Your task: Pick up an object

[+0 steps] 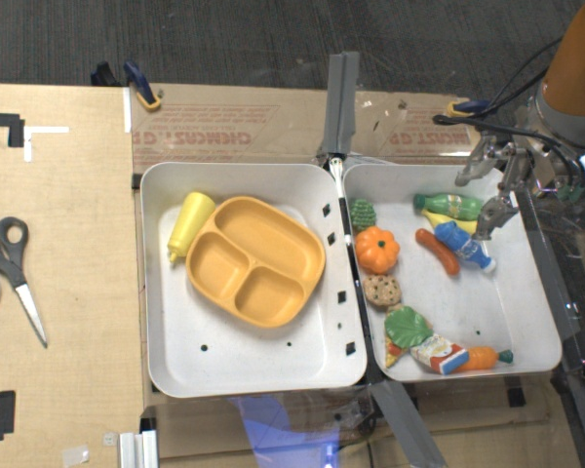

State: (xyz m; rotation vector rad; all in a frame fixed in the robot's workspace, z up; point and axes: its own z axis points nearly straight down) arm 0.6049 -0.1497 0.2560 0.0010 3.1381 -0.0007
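Orange plastic pumpkin [377, 249] is sitting at the left side of the right-hand white bin [526, 300], so I'm using it as my marker. Grey two-finger gripper [495, 213] is hanging up and to the right of the pumpkin, over the far right part of that bin, and its fingers are looking spread apart with nothing between them as far as I can tell. Right under it, to the pumpkin's right, a small blue toy bottle [463, 242] is lying beside a red toy sausage [437, 251], with a green toy bottle [450, 204] just above them.

So nothing is lifted yet; everything's resting on the bin floor. My guess is it's lining up on the blue bottle: the drop, squeeze and lift are all left to do.
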